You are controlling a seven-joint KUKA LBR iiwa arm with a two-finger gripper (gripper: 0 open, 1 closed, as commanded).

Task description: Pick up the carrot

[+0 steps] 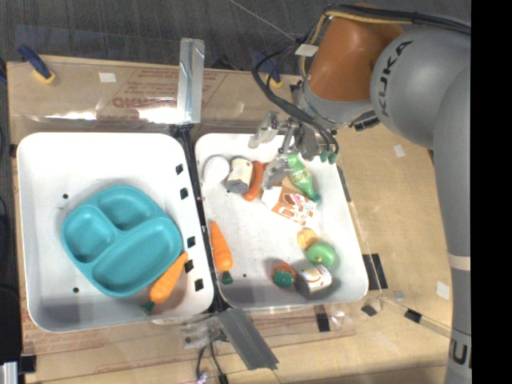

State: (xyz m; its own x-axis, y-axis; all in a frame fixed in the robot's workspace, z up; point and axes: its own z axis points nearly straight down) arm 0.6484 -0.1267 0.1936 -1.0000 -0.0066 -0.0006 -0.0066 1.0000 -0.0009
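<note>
Gripper hung over the right bin's far edge, whether parted or closed I cannot tell; "KUKA" read on the arm; one carrot lay beside the teal plate in the left bin; another carrot hugged the right bin's left wall, open floor beside it.

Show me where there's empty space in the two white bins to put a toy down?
The left bin has bare floor along its top and left, around the blue plate. In the right bin, the middle is free, between the carrot by the divider and the apple. It is crowded at the top near the claw and in the bottom right corner.
</note>
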